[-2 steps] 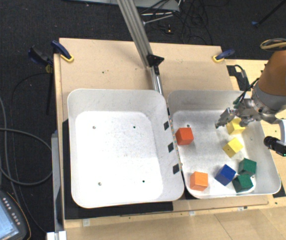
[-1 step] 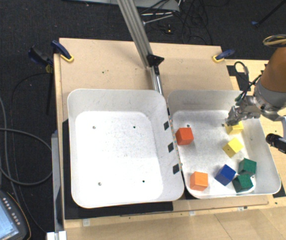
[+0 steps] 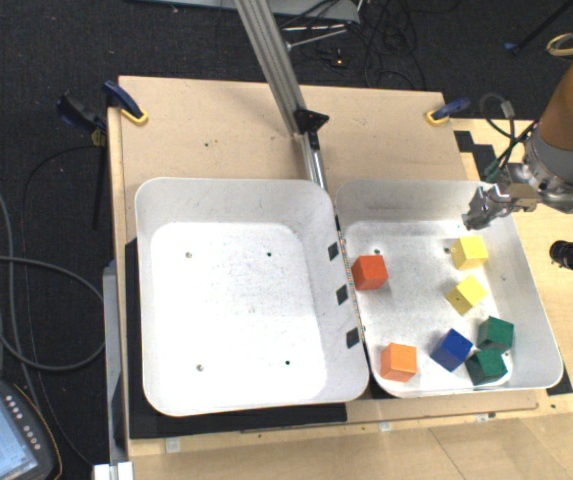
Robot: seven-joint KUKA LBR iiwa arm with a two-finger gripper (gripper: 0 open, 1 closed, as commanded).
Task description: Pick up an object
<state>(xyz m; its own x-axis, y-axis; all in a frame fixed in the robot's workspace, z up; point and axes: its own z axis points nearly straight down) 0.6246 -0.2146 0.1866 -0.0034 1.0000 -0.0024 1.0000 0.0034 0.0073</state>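
At the far right corner of the right bin [image 3: 536,313], the gripper [image 3: 483,211] hangs just above the rim; from my remote station I cannot tell how its tip is set, and I see nothing in its hold. Just near of it lies a yellow cube [image 3: 469,251], the closest candidate for the pick. A second yellow cube [image 3: 467,293] sits a little nearer, slightly left of centre between the first one and the cluster at the near right: a blue cube [image 3: 452,349] touching or almost touching two green cubes [image 3: 491,349]. Two orange cubes occupy the left side of this bin, one far [image 3: 370,272], one near [image 3: 399,361]. The left bin [image 3: 156,268] lies beside it, their rims meeting at the centre.

I judge these cubes to be light, rigid and not fragile, with flat, fairly smooth faces; they should tolerate a firm pinch. I would take the closest yellow cube across two opposite side faces, squared to the flats, since a diagonal grasp on its corners could let it twist out. It stands free of its neighbours.
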